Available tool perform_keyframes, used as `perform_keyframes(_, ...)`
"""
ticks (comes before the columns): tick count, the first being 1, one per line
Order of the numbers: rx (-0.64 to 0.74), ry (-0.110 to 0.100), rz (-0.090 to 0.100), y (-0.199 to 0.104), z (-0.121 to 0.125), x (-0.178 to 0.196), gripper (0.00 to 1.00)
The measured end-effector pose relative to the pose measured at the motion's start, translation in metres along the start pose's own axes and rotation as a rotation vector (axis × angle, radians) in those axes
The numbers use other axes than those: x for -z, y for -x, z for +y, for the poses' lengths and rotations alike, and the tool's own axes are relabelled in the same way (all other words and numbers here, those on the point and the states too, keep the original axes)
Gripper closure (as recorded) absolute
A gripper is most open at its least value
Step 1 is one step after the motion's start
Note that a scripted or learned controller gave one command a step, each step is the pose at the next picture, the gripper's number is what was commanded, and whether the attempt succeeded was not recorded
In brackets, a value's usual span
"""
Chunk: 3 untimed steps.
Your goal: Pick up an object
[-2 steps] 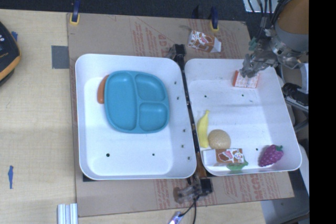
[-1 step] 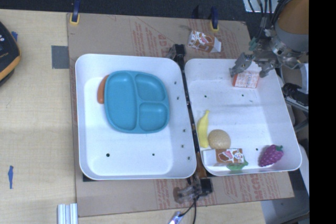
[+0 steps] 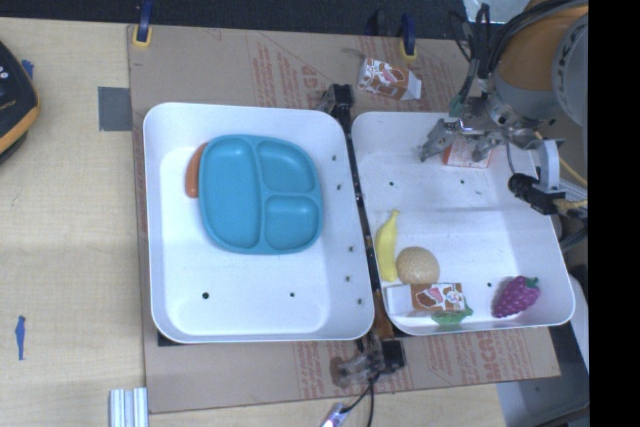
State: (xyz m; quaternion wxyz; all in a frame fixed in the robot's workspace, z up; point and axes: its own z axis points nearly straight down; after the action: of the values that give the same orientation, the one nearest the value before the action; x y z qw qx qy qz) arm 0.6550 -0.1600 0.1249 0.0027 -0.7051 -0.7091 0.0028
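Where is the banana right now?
The banana lies in the right bin, against that bin's left wall, pointing up and down in the camera view. A round tan bun sits just to its right.

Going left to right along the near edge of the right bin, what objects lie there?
Yellow banana → tan round bread roll → small printed packet → purple grape bunch.

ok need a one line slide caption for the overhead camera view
KUKA arm's gripper lowered over a small packet in the right bin; a blue divided plate lies in the left bin.
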Motion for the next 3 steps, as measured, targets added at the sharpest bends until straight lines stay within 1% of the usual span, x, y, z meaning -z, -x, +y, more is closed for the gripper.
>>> perform_keyframes(1, 0.003, 0.003, -0.002, 0.001, 0.001, 0.013, 1.0)
perform_keyframes(2, 0.0, 0.005, 0.001, -0.052, -0.045, 0.102, 1.0)
perform_keyframes(3, 0.0, 0.003, -0.001, -0.099, -0.109, 0.098, 1.0)
